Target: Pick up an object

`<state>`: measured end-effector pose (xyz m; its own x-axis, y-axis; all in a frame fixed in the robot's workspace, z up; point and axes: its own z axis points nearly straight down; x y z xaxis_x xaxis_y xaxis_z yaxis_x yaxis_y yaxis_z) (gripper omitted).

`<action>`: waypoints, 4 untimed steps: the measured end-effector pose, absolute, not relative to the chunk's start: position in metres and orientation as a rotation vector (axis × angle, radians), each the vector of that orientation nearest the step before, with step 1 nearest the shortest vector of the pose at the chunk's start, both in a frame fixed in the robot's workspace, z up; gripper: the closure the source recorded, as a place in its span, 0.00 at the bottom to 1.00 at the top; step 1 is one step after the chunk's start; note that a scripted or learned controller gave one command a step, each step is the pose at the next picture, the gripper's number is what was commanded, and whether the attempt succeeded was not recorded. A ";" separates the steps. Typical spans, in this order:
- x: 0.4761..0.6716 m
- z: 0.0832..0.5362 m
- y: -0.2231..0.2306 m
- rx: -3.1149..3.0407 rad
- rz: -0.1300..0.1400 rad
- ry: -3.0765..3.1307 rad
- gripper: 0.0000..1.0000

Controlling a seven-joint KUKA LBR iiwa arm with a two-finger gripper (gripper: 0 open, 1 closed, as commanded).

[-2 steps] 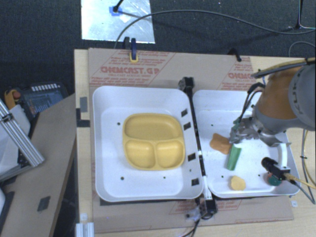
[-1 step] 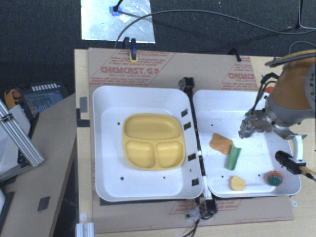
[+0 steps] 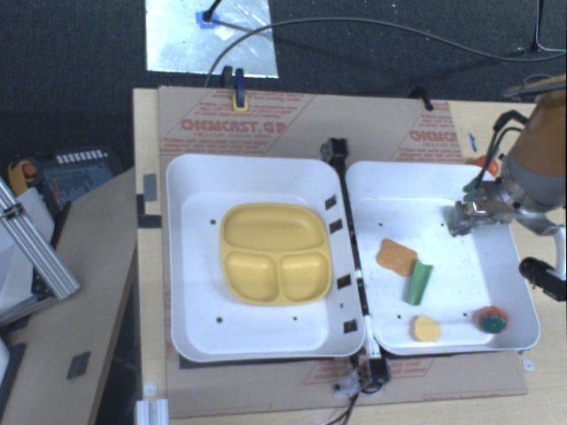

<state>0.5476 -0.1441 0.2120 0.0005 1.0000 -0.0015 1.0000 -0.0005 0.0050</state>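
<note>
Camera view: our gripper (image 3: pixel 460 221) hovers empty, opening unclear; we're on approach, and the orange block (image 3: pixel 396 257) just below-left needs a descent.

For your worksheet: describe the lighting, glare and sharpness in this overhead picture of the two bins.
Camera view: even, soft lighting with faint shadows inside the white bins; strong glare on the foil sheet at top; the yellow tray is fairly sharp; the gripper looks slightly blurred; small items like the green block lack fine detail.
</note>
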 end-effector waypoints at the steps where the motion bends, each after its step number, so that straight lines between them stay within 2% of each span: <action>1: 0.549 0.249 -0.144 2.214 0.004 2.223 1.00; 2: 0.564 0.255 -0.097 2.212 0.003 2.228 1.00; 3: 0.590 0.252 -0.046 2.210 0.005 2.229 1.00; 4: 0.601 0.256 0.001 2.211 0.005 2.230 1.00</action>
<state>0.6008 0.0009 0.2562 -0.0087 1.0000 0.0013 1.0000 0.0087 0.0031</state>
